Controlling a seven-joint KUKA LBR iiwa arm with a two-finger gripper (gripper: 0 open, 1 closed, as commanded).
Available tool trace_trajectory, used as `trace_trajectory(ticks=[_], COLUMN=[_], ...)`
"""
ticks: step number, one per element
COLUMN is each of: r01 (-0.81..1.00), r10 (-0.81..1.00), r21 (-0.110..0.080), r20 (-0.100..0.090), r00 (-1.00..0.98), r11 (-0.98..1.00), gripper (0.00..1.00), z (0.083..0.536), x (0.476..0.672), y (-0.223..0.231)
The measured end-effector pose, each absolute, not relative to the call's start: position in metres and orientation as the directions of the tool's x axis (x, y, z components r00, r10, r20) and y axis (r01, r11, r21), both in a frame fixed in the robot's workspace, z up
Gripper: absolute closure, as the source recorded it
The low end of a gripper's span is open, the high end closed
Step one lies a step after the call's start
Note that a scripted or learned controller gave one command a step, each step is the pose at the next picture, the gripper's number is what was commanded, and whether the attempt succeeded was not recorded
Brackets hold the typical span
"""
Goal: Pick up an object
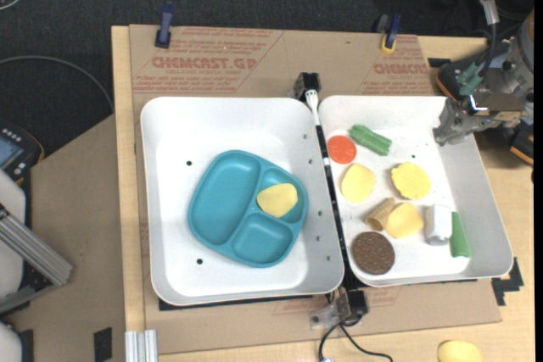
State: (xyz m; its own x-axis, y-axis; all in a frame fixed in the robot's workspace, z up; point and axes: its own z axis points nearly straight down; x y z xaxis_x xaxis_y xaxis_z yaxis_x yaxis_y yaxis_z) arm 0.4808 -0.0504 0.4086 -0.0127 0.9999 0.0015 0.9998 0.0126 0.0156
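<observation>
The right bin [484,182] holds several small toy foods: a green pickle [371,139], an orange-red disc [342,150], two yellow rounds [358,181] [411,180], a yellow wedge [402,220] with a tan piece [378,214] against it, a brown cookie [373,252], a white cylinder [438,224] and a green stick [459,235]. My gripper [451,128] hangs over that bin's far right corner, apart from all of them, with the nearest yellow round below and to its left.
In the left bin [165,182] a teal divided plate [225,208] carries a yellow piece [277,199]. Blue [165,25] and yellow [389,33] clamps pin the brown board at the back. A yellow object [458,351] lies on the bench, front right.
</observation>
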Motion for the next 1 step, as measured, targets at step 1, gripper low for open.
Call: trace_trajectory(ticks=[1], r01=[1.0], r10=[1.0], r21=[0.015], r20=[0.003], r00=[-0.012], r11=[0.012], gripper=[1.0], z=[0.5083], x=[0.48], y=[0.0315])
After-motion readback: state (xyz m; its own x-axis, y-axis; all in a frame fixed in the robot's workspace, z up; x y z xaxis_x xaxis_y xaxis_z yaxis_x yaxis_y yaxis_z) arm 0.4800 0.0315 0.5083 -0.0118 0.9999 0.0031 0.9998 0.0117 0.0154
